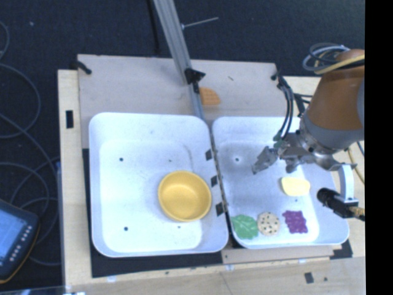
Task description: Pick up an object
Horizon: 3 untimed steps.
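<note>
Hand (265,161) over R bin (245,134); yellow piece (295,185) long axis left-right.

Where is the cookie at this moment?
The cookie lies in the right bin, near its front edge, between the green leafy piece on its left and the purple piece on its right.
</note>
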{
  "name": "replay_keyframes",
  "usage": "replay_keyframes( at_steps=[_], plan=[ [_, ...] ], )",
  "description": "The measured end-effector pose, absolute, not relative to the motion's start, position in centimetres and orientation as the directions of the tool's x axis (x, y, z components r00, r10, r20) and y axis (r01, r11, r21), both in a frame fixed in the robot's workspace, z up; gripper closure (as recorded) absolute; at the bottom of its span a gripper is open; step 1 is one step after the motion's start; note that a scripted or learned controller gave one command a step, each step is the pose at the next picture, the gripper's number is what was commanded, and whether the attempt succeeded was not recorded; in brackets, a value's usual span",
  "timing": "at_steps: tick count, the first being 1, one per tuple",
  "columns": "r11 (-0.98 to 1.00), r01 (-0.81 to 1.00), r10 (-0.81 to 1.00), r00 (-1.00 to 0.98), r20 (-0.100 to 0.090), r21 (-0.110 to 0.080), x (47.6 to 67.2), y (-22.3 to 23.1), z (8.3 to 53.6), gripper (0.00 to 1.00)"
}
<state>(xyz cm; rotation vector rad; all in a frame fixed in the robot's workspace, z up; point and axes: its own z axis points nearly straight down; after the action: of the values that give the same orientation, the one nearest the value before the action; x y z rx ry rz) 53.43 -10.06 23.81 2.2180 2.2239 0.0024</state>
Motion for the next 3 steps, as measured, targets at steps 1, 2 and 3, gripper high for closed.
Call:
replay_keyframes(
  at_steps=[1,2,3],
  plan=[
    [0.001,1.0,1.0,-0.001,0.001,0.002,53.4,-10.1,23.8,0.0],
    [-0.003,1.0,1.0,0.003,-0.001,-0.003,53.9,-9.8,19.4,0.0],
    [-0.002,1.0,1.0,0.002,-0.002,-0.005,54.2,-9.8,13.1,0.0]
  ],
)
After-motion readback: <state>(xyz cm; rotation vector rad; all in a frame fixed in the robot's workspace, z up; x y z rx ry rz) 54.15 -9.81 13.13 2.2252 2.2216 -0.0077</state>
